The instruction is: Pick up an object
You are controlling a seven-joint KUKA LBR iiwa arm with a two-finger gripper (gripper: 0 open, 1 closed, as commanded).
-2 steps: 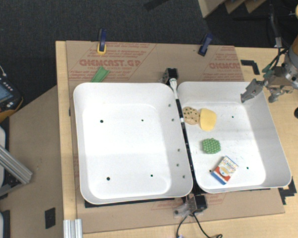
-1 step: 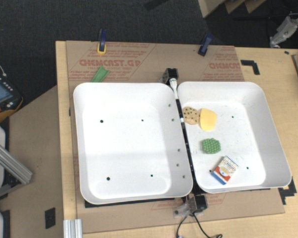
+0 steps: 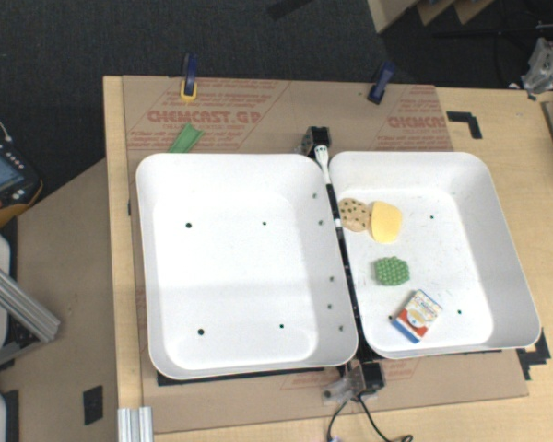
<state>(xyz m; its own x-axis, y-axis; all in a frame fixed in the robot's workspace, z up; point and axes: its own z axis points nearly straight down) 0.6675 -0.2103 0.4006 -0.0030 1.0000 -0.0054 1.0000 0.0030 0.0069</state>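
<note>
Two shallow white bins sit side by side on a cardboard-covered bench, seen from above at a slant. The left bin (image 3: 230, 265) holds nothing but a few dark dots on its floor. The right bin (image 3: 498, 238) holds four small things grouped near its left wall: a brown speckled cookie (image 3: 354, 215) touching a yellow lump (image 3: 386, 222), a green bumpy ball (image 3: 392, 271) just below them, and a small red, white and blue carton (image 3: 416, 316) lying tilted near the front. The gripper's jaws cannot be judged from this view. A sensible pick would be the green ball or the carton, since each lies apart from its neighbours; coming straight down over its middle should avoid nudging the cookie and lump
</note>
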